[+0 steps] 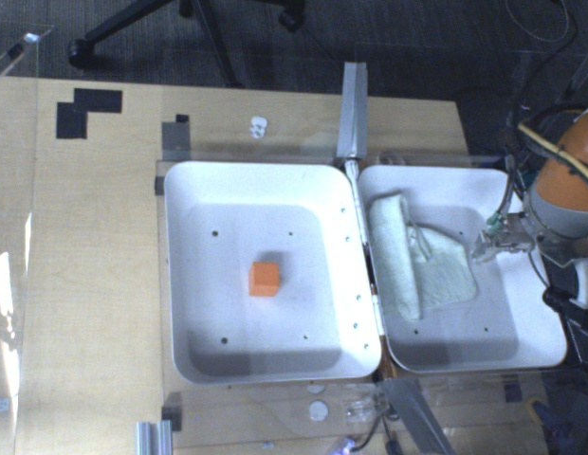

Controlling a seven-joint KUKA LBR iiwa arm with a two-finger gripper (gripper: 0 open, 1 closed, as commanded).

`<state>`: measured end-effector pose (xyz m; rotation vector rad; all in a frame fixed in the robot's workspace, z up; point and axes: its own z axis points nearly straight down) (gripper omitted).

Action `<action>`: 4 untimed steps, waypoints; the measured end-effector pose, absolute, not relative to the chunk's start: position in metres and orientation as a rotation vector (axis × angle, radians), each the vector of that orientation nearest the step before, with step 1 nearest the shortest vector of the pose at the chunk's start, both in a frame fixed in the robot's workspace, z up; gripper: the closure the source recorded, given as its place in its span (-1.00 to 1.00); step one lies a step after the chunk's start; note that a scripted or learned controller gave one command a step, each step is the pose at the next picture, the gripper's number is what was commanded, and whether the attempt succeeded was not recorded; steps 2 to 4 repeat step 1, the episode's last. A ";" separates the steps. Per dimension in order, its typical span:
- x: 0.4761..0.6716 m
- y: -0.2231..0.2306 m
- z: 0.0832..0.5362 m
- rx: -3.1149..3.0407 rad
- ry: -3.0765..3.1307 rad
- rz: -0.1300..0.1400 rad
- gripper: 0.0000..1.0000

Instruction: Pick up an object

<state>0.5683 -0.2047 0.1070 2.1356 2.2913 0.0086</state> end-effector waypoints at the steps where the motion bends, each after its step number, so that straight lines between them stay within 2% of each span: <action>1: 0.612 -0.165 0.185 2.151 2.283 0.005 1.00; 4: 0.612 -0.165 0.185 2.151 2.283 0.005 1.00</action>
